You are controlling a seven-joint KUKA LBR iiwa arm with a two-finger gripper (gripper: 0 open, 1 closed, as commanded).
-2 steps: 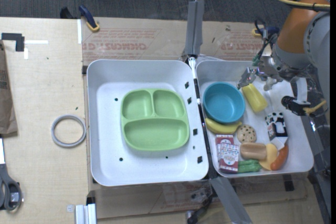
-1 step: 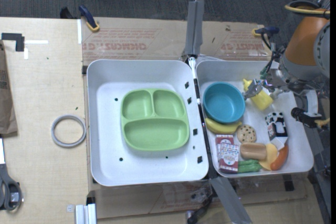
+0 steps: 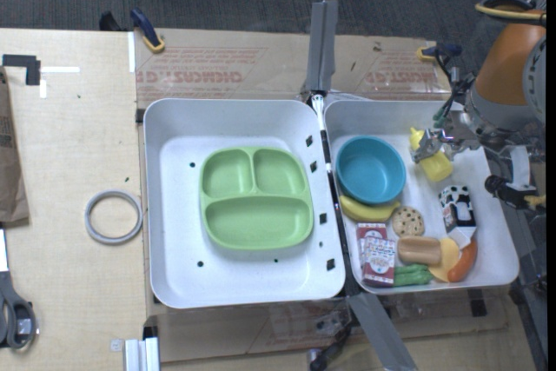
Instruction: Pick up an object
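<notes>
Over the right bin (image 3: 512, 269), at its 1 o'clock corner, we see the gripper (image 3: 432, 145) sitting low, right by a small yellow block (image 3: 436, 165). We cannot tell whether the block is between the fingers or only under them, and we cannot tell if they are apart or together; too small and cluttered there. No object is clearly lifted, so we judge the pick as not done.

Candidate objects all lie in that bin: blue bowl (image 3: 371, 170) at 10 o'clock, banana (image 3: 367, 208) touching its lower edge, cookie (image 3: 407, 222) at centre, black-and-white cow toy (image 3: 456, 207) at 3 o'clock, red carton (image 3: 375, 255) at 7 o'clock, bread roll (image 3: 419, 250) and orange carrot (image 3: 466, 261) crowded at 5 o'clock. Left bin (image 3: 165, 213) carries a green divided plate (image 3: 256, 198).

Risks, as we judge them: the block sits near the bin wall, so a finger could hit the rim or push the block into the corner instead of closing around it. A corner-only grip could let it twist out on the lift. The bowl rim is near at 9 o'clock of the gripper, so a sideways drift could knock it.
</notes>
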